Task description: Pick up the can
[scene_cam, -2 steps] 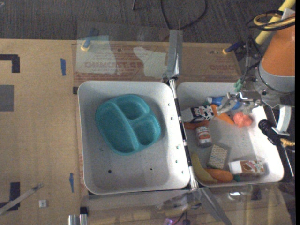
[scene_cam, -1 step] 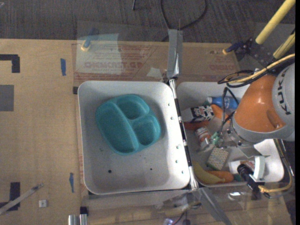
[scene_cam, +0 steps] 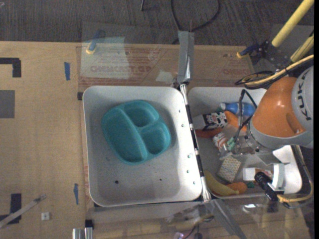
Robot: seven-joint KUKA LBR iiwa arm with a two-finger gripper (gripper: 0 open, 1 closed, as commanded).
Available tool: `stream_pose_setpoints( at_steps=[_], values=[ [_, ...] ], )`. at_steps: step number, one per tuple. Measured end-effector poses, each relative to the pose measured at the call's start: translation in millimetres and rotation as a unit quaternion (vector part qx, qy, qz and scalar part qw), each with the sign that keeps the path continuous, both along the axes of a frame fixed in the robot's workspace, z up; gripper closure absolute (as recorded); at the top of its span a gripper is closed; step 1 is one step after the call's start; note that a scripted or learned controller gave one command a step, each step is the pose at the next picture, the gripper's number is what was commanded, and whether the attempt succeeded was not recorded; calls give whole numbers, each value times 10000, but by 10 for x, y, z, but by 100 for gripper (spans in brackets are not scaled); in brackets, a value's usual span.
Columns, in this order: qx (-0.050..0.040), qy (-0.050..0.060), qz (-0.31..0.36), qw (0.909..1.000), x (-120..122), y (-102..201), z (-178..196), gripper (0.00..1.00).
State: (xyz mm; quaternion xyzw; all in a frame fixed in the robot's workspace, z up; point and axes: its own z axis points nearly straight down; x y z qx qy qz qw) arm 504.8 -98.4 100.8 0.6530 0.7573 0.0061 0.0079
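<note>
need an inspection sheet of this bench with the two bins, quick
surface: wooden bench with blue tape marks
job's things: small can-like thing in the right bin, hard to tell
clutter: teal divided plate in the left bin; banana, blue bottle, small carton
grippers: arm over the right bin, gripper hidden below it
cables: black loop on the floor
surroundings: dark carpet

Teal divided plate (scene_cam: 136, 131) sits alone in the left bin (scene_cam: 99, 183). Over the right bin (scene_cam: 199, 96), the arm (scene_cam: 279, 113) hangs low above a jumble: a banana (scene_cam: 219, 185), a small cow-print carton (scene_cam: 214, 118), a blue bottle (scene_cam: 234, 106), a checkered sponge (scene_cam: 229, 168).
</note>
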Motion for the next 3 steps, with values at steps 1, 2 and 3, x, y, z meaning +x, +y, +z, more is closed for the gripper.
stream_pose_setpoints(
  at_steps=[1,2,3],
  values=[
    [9,95,-770,9970,400,809,836,100],
    [9,97,-571,9983,337,1197,1528,100],
    [23,123,-2309,9729,357,1109,1206,100]
  ],
)
